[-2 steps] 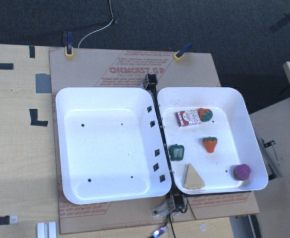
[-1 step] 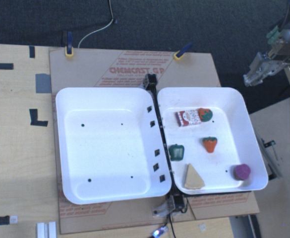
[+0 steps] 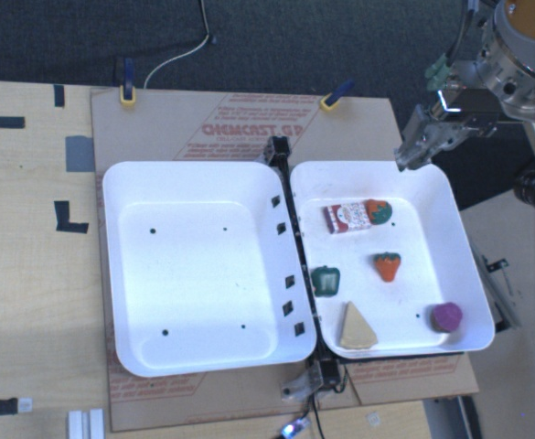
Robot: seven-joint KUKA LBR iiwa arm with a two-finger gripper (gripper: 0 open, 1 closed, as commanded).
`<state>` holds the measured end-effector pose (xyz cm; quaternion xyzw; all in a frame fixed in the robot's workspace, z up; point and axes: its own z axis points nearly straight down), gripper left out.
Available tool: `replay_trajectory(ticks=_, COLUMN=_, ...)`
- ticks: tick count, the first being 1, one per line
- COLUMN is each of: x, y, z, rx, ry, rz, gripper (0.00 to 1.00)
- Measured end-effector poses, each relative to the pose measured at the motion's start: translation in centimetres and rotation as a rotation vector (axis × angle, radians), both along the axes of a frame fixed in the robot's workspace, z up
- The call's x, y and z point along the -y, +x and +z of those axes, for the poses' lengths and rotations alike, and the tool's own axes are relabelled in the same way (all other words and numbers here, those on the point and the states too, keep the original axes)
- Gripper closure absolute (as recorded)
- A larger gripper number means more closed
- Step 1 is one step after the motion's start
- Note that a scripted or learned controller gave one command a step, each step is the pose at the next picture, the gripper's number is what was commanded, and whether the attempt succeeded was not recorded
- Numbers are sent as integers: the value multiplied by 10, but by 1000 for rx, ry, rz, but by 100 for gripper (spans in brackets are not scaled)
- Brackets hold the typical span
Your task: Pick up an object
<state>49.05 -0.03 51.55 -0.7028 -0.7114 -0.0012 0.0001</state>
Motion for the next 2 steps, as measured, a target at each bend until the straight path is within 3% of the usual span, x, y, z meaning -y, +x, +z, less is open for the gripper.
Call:
replay_trajectory(ticks=1, x=-109, y=-8, z=-70, rx=-9, ry=-2, rz=1, gripper=100)
replay_trajectory(ticks=2, x=-142, y=-7, z=-86, rx=-6, ry=-3, rz=-8, gripper=100)
